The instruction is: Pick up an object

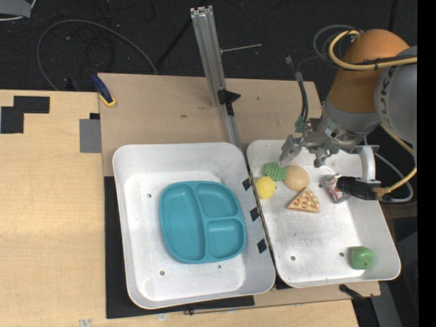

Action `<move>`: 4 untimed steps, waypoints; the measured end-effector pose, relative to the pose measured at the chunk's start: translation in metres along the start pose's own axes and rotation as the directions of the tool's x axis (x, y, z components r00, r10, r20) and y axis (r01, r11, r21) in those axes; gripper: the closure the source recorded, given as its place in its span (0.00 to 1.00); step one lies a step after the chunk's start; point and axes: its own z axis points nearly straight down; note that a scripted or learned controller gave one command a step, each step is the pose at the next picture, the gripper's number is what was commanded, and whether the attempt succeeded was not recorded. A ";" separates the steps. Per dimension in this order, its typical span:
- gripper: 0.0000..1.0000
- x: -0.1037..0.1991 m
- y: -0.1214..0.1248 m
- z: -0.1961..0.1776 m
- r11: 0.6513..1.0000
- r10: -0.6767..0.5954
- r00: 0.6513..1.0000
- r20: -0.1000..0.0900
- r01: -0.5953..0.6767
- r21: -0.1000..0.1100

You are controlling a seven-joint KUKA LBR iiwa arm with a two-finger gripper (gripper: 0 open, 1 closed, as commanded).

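Jaws spread open, nothing between them: the gripper (304, 148) hangs over the right bin (381, 264) near its twelve o'clock edge. Just below sit a green knobbly piece (275, 171), tan roll (296, 178), yellow lemon (265, 187) and pizza slice (304, 202). A green apple (361, 257) lies at five o'clock.

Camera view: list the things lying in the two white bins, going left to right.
Teal divided plate → yellow lemon-like piece → tan roundish piece → pizza slice → green apple-like piece. The green textured piece is left out, as it overlaps the yellow one's span.
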 end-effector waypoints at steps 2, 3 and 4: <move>0.00 -0.005 0.002 0.098 1.000 0.000 1.000 0.001 0.000 -0.005; 1.00 -0.006 0.003 0.084 1.000 0.003 1.000 0.002 -0.003 -0.008; 1.00 -0.013 0.000 0.022 1.000 0.004 1.000 0.001 -0.004 -0.012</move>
